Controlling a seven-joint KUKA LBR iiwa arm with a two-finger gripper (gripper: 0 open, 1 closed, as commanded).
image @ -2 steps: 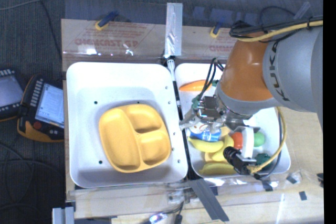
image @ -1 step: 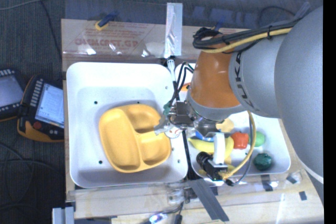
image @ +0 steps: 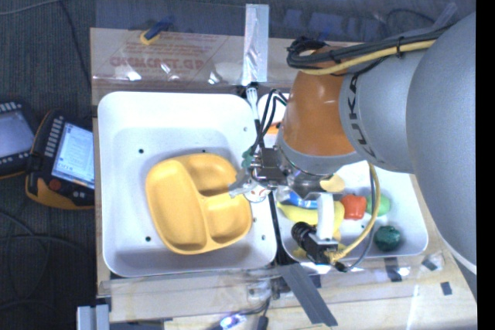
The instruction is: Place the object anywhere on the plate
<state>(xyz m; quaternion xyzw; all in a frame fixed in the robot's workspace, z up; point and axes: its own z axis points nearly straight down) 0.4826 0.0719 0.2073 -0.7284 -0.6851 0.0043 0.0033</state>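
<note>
The bench (image: 155,62) is carrying two shallow white bins side by side — the left bin (image: 124,166) and the right bin (image: 410,236), their rims touching. A clear plastic sheet (image: 174,58) is lying along the bench's far edge — behind the left bin.

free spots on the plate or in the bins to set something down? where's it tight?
Yellow plate: both compartments look bare; the right edge sits under the end effector. Left bin: bare white floor along its top and left walls and below the plate. Right bin is crowded: orange item, dark green ball, yellow pieces, with the arm overhead.
</note>
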